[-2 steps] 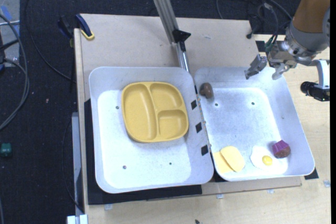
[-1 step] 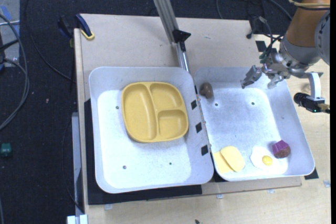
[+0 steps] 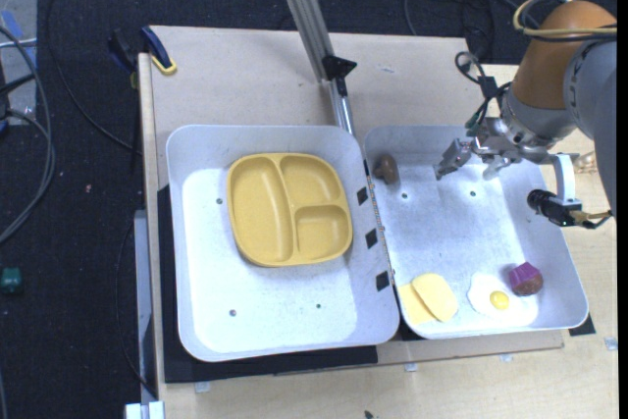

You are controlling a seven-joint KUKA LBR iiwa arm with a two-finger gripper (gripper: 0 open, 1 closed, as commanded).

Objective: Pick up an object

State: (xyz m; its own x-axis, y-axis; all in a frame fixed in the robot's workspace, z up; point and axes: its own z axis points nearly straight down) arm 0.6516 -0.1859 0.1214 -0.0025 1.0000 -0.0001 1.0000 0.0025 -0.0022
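The tool point(image 3: 469, 156), fingers apart and holding nothing, hangs over the right bin point(image 3: 461, 231). Approach step, I judge: next it must descend onto the brown lump point(image 3: 386, 169) nearby.

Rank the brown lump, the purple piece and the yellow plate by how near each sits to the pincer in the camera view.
1. Brown lump: top-left corner of the right bin, just left of the pincer.
2. Purple piece: lower right of that bin, beside the fried egg.
3. Yellow plate: over in the left bin, farthest.
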